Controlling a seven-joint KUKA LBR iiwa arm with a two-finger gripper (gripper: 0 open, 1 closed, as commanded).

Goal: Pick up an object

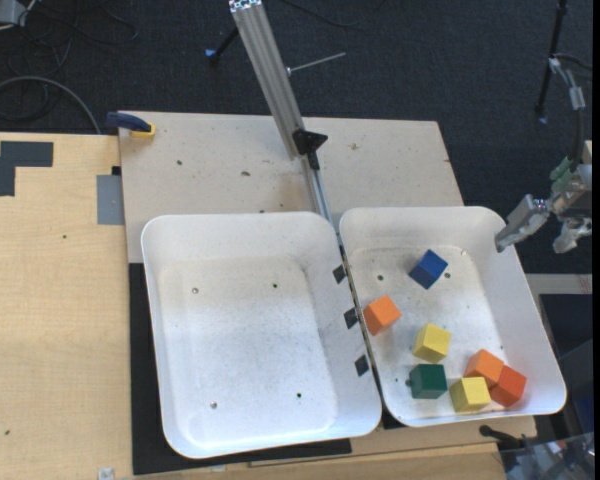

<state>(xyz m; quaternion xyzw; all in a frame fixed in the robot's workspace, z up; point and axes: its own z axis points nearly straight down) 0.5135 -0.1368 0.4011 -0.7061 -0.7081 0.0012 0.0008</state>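
Note:
The right bin (540,313) holds several small cubes. A blue cube (429,268) lies toward its back. An orange cube (382,314) sits near the left wall, with a yellow cube (432,342) and a green cube (428,380) in front of it. Another yellow cube (470,394), an orange cube (485,365) and a red cube (510,386) cluster in the front right corner. My gripper (540,226) hangs at the bin's back right corner, over the rim, apart from all cubes and nearest the blue one.
The left bin (180,258) adjoins the right one along a divider with black clips (350,318). A slanted aluminium bar (272,73) rises from behind the bins. A blue clamp (130,123) sits at the board's back left corner.

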